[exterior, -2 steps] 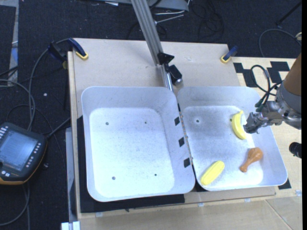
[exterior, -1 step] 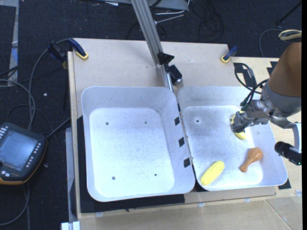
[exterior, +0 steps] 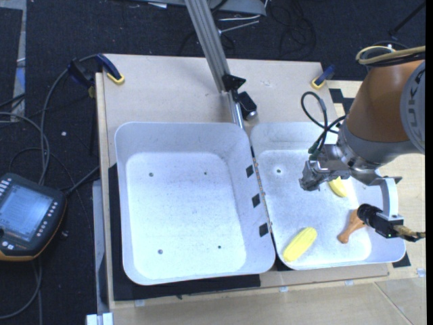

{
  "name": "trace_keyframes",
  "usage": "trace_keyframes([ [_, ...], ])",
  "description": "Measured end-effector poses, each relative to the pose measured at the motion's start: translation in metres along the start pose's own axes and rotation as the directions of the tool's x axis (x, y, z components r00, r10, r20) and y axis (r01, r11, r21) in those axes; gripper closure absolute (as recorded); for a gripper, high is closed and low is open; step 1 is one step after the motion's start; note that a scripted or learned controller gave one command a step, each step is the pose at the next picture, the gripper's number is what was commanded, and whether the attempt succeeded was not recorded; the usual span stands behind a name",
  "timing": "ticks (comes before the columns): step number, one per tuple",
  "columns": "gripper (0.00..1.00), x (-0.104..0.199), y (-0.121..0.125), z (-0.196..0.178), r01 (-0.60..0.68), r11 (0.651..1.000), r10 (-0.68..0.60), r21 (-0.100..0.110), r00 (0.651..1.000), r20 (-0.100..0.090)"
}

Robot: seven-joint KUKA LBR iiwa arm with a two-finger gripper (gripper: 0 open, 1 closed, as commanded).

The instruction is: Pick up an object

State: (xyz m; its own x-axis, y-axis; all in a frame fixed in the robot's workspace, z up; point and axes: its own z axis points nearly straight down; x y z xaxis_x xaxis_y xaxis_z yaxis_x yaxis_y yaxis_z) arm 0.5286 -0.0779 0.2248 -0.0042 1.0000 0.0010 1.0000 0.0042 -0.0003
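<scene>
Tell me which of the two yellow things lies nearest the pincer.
The small yellow piece, lying just beside the pincer. The longer yellow corn cob lies well apart from it, toward the view's lower edge.

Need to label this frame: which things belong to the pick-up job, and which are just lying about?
Job: tool, right bin, yellow corn cob, small yellow piece by the tool, orange-brown piece.
Lying about: left bin, teach pendant, corner clamps, metal pole.
</scene>
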Motion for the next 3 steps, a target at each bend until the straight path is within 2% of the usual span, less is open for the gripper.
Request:
trace_keyframes([
  [1,1.00,0.061,0.001,0.000,0.002,1.000,-0.002,0.000,1.000,0.000],
  [2,1.00,0.110,-0.008,-0.012,0.000,1.000,0.000,-0.001,1.000,0.000],
  [3,1.00,0.161,-0.019,-0.002,0.001,1.000,-0.001,0.001,1.000,0.000],
])
